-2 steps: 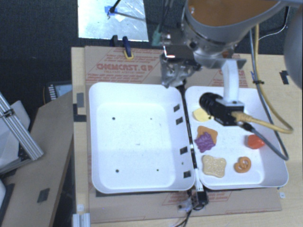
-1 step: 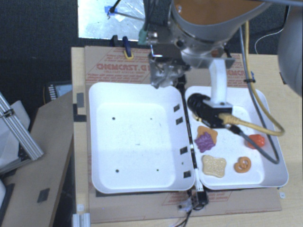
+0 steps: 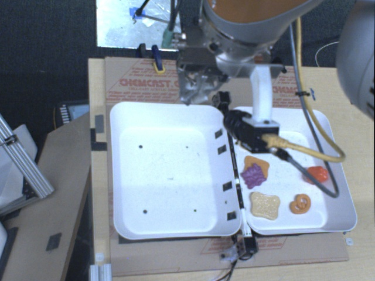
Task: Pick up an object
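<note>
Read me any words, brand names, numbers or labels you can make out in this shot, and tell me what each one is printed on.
"CHEMCAST", in red capitals, on the brown board under the two white bins, behind the left bin.
A second red print on that board, behind the right bin, is mostly hidden by the arm: unreadable.
Smaller red print beneath "CHEMCAST" is too blurred to read.
The toy pieces carry no readable text.

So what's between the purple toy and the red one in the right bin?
Camera view: bare white bin floor between purple toy and red toy, crossed by a grey cable.
</note>
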{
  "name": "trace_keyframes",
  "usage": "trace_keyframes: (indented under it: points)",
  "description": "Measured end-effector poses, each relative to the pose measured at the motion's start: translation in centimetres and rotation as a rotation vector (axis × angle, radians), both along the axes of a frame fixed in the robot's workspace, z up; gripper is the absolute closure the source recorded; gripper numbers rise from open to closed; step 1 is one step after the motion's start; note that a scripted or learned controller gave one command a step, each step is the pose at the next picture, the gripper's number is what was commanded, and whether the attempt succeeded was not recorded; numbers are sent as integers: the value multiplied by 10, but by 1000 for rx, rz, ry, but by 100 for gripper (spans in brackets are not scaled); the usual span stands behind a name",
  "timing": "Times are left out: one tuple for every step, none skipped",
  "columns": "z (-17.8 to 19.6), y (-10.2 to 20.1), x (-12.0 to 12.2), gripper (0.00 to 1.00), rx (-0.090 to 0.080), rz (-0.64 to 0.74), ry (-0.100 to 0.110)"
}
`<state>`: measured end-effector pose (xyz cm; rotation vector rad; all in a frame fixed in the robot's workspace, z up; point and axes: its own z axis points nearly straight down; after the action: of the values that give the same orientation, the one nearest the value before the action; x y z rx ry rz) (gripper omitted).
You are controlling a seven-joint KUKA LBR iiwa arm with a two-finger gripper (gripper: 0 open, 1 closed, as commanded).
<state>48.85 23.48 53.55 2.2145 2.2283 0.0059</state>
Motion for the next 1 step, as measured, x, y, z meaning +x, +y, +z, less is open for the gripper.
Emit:
trace_keyframes:
  points:
    - [0, 0, 0, 0, -1, 0, 1]
